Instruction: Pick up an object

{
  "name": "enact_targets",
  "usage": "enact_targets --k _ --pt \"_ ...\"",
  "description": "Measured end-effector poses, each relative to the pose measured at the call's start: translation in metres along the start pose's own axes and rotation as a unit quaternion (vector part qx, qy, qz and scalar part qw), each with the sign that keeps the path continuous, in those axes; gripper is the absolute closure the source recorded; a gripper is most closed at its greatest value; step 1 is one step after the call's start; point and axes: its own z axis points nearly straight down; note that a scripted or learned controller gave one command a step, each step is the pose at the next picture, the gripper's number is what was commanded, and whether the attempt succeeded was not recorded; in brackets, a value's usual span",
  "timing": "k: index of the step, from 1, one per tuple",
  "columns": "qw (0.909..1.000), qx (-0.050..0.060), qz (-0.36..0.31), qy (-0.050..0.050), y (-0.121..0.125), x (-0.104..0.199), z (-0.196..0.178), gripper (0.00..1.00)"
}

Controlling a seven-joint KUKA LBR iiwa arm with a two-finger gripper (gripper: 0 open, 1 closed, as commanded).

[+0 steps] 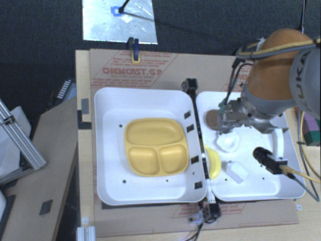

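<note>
My gripper (pixel 226 121) hangs low over the back left part of the right bin (pixel 261 185), under the grey arm with its orange band. A brown round thing (pixel 212 119) lies just left of the gripper, partly hidden by it. A crumpled white thing (pixel 227 142) sits right below the gripper. A yellow curved thing (pixel 213 162) leans at the bin's left wall. A small white block (pixel 235 172) lies beside it, toward the front. Nothing shows between the fingers.
The left bin (pixel 108 149) holds a yellow divided plate (pixel 154 146). A black divider strip (pixel 196 134) runs between the two bins. The arm covers the right bin's back right corner.
</note>
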Motion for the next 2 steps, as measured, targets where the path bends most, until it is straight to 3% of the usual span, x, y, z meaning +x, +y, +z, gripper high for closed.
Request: enact_targets --k 2 --pt "1.0 0.0 0.0 0.0 0.052 0.097 0.008 1.0"
